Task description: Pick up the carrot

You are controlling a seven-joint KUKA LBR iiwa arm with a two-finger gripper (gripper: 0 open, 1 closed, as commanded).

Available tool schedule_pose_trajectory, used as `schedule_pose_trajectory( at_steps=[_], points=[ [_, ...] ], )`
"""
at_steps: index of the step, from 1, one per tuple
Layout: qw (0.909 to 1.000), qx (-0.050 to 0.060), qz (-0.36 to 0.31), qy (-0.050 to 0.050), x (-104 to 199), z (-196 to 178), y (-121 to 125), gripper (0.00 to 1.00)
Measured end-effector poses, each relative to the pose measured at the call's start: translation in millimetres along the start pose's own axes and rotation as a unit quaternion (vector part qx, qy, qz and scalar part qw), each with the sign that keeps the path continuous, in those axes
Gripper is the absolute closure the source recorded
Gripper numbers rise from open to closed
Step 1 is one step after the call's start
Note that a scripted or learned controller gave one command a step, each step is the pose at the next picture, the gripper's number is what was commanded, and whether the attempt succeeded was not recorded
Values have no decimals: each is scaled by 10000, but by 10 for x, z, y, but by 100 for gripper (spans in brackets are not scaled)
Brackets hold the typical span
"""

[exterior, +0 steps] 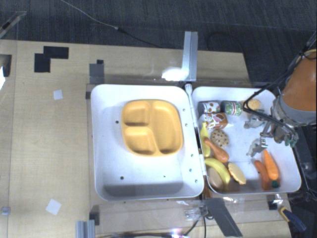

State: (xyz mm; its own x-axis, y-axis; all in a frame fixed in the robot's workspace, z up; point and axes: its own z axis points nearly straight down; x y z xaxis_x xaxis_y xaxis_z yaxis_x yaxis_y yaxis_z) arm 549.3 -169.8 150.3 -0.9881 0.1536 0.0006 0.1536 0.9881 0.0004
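An orange carrot [270, 166] with a green tip lies in the right bin [290, 182], near its front right corner, next to a second, slimmer reddish-orange piece [261, 171]. My gripper [257, 147] hangs just above and to the left of the carrot's upper end, its metal fingers pointing down at the bin floor. Nothing shows between the fingers. The grey arm with its orange band [302, 86] comes in from the right.
The right bin's left side holds two cans [221, 107], a cookie [219, 138], a sausage [217, 150], bananas [218, 168] and a bread piece [236, 173]. A small round item [254, 104] lies at the back. The left bin [104, 182] holds a yellow sectioned plate [151, 126].
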Motion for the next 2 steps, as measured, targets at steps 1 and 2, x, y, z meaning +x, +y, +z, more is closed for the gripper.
schedule_pose_trajectory(
  at_steps=[1,2],
  points=[
    [9985,6,537,-75,517,598,-445,0],
    [9982,5,599,-88,568,604,21,0]
  ],
)
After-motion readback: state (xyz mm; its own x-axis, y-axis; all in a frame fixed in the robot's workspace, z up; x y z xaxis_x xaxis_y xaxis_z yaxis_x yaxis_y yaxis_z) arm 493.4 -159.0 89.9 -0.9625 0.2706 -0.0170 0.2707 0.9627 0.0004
